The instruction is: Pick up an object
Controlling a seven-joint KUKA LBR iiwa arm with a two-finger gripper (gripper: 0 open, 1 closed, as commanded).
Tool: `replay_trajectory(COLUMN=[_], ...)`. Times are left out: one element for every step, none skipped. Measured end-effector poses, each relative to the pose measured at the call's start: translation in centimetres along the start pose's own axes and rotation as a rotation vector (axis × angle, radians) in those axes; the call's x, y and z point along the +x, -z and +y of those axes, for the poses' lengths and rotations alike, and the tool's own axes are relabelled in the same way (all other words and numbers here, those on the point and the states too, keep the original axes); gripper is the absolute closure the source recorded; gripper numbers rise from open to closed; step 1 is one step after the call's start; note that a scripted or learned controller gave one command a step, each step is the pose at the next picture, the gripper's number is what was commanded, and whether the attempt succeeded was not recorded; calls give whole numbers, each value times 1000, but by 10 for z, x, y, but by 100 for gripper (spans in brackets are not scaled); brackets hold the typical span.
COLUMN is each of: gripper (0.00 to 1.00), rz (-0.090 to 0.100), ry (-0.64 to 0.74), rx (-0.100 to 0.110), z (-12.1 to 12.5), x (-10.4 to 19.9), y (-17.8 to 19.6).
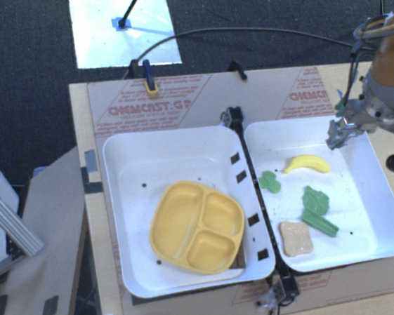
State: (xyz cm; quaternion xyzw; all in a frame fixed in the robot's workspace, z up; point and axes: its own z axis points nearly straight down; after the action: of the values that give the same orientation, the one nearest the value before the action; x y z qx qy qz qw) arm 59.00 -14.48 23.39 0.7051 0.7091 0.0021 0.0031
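Reaching in: arm (390, 71), entering up and to the right of the banana (307, 165), with an orange band above the grey wrist.
Gripper (338, 134): just up and to the right of the banana, near it but apart from it, over the back of the same bin.
Gripper state: cannot tell; too small and blurred to read as open or closed.
Banana: yellow, curved, lying flat on the floor of the right bin (378, 168), in its back half, ends pointing down.
Small green piece (270, 182): just left of the banana and slightly below, close to the wall between the two bins.
Green leafy toy (316, 200): directly below the banana, near but apart from it.
Long green piece (321, 223): further below the banana, touching or nearly touching the leafy toy, lying at a slant.
Bread slice (296, 238): well below the banana and a little to its left, flat, just beside the long green piece.
Yellow tray (196, 227): well to the left of the banana and lower, in the left bin (134, 160), three compartments facing up, turned at an angle.
Cardboard sheet (176, 99): under both bins, printed in red, showing above and to the left of the banana.
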Motion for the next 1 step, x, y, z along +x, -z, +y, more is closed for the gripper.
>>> replay_trajectory(gripper=[100], rz=[1], ry=[-1], rx=[4], z=[1], x=[0], y=[15])
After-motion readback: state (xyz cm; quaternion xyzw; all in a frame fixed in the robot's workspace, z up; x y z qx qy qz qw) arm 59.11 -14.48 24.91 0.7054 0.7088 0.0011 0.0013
